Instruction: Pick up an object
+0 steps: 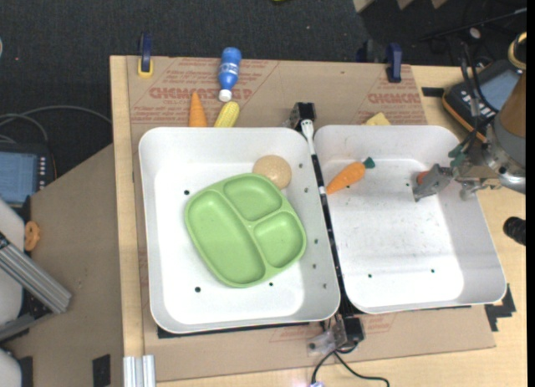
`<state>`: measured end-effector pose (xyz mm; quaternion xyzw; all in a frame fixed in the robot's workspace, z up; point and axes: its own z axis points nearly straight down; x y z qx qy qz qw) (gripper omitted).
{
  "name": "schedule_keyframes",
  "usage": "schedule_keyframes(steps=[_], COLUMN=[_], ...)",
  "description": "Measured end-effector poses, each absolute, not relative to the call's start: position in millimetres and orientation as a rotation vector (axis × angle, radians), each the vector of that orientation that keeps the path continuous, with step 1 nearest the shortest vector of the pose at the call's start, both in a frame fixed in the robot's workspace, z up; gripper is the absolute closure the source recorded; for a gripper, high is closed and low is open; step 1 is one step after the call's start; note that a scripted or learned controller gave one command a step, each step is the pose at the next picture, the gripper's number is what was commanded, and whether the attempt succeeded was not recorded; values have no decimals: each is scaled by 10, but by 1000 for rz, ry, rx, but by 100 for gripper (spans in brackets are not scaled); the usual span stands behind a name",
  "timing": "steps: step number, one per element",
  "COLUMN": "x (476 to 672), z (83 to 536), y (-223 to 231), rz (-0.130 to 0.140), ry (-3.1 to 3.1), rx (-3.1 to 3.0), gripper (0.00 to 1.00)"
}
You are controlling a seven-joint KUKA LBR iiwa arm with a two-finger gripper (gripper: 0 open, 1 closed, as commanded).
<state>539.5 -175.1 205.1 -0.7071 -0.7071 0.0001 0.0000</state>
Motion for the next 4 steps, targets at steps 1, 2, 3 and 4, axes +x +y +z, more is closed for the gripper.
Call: schedule_keyframes(steps=[1,2,3,4], x=[5850,6371,6308,6618], z=[975,889,847,822], y=[-1461,-1268,-1526,-1138], rz=[2,36,5,29], ry=[-2223,-2206,-2216,-2212], rx=[-2212,-2216,-2224,-2206], gripper=[0,0,0,0])
